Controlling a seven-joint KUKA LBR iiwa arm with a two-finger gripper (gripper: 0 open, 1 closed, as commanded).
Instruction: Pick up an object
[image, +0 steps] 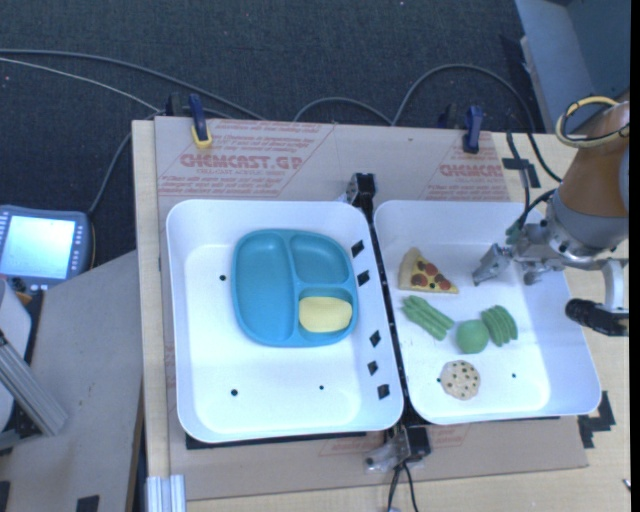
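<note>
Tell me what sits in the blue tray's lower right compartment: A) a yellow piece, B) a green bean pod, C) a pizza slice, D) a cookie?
A: the yellow piece lies in the lower right compartment of the blue tray, in the left bin.

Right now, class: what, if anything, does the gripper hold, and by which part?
Nothing is held. The gripper hovers over the right bin, to the right of the pizza slice, with nothing between its fingers.

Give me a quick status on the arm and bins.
Gripper over right bin, nothing visibly held. Pizza nearest, untouched. Beans, cookie loose below; nothing blocking.
</note>
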